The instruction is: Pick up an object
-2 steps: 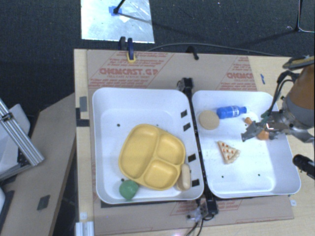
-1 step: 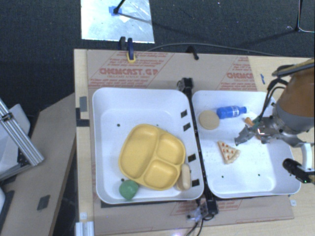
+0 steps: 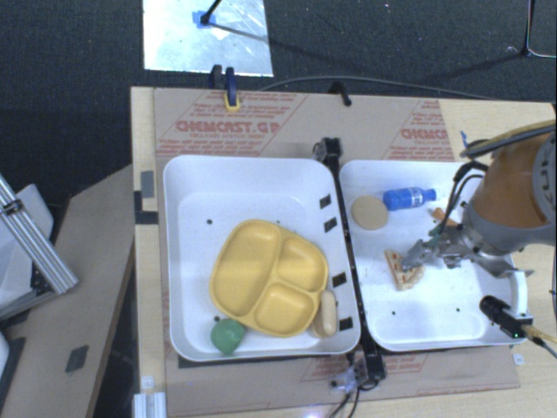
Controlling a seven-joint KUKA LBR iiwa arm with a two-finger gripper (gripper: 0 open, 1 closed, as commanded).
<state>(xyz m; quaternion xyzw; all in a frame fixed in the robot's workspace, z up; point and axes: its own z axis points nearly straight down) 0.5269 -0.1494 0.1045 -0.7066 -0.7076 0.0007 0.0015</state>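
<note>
The arm [image 3: 513, 190] is cut off by the right edge, hiding part of the right bin [image 3: 383, 333]

Glaring brightly off the crinkled silver foil sheet [image 3: 207, 26] at top; washing out both shallow white plastic bins [image 3: 187, 181]; casting only faint shadows; blurring softly everywhere, grainy across the dark carpet [image 3: 70, 59].

Bench [image 3: 287, 116] w/ two white bins [image 3: 196, 190] (side by side).

Tray [image 3: 270, 277] in left bin [image 3: 187, 233]; bottle [image 3: 408, 198], disc [image 3: 370, 212], perhaps toast [image 3: 403, 270] in right bin [image 3: 435, 325].
</note>
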